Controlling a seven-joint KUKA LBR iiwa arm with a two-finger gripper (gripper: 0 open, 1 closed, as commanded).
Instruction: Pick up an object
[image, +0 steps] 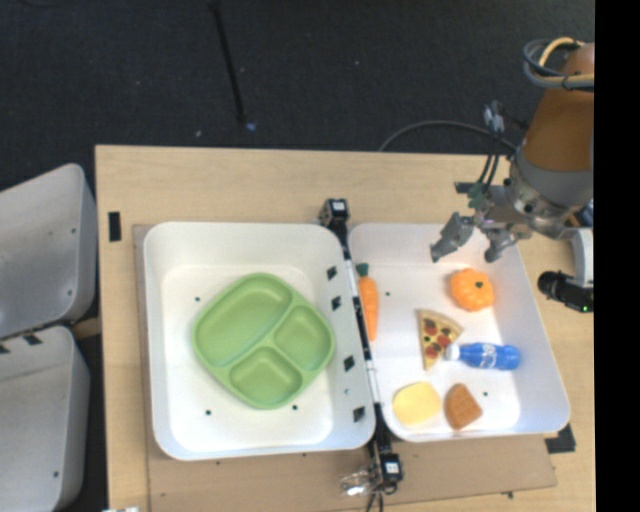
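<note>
Item: orange pumpkin (472, 289), sitting far-centre in the right bin (535, 330). I am seeing the claw (476, 238) hovering just beyond it, fingers spread, pinching nothing. Lying nearer: pizza slice (437, 336), blue bottle (485, 355), yellow round (416, 403), brown piece (462, 406); carrot (368, 305) along the left wall. I am judging the rounded pumpkin as likely rolling out of a closing grip. No readable writing.

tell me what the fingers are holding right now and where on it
Nothing. The gripper hangs open above the right bin, just up-left of the orange pumpkin.
</note>
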